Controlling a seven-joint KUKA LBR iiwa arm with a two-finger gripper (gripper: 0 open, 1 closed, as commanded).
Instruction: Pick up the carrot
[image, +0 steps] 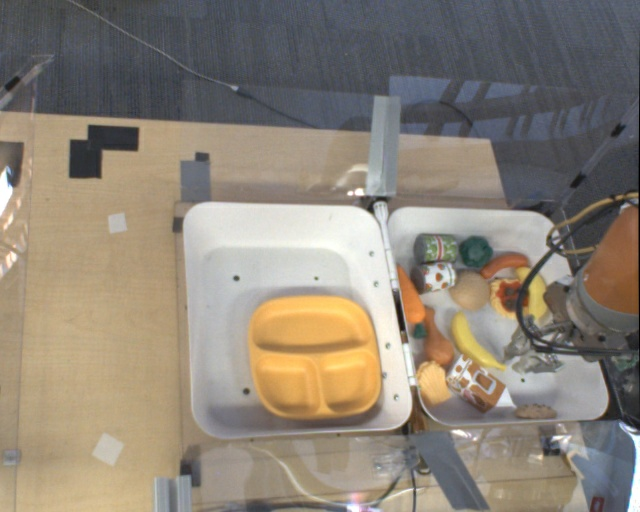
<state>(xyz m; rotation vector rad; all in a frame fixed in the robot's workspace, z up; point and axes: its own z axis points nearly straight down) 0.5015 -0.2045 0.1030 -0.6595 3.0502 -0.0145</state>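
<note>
The carrot (410, 298) is a long orange piece lying along the left wall of the right bin (580, 400), its thin end pointing to the back. My gripper (528, 354) hangs low over the right part of that bin, just right of a yellow banana (473, 342) and well to the right of the carrot. Nothing shows in its grasp. The grey wrist with the orange band (612, 268) rises behind it at the view's right edge.
A yellow divided tray (315, 355) lies in the left bin (215, 300). Around the carrot crowd a green can (436, 248), a white can (437, 277), a beige potato (469, 291), an orange lump (438, 347), bread (432, 382) and a brown box (475, 383).
</note>
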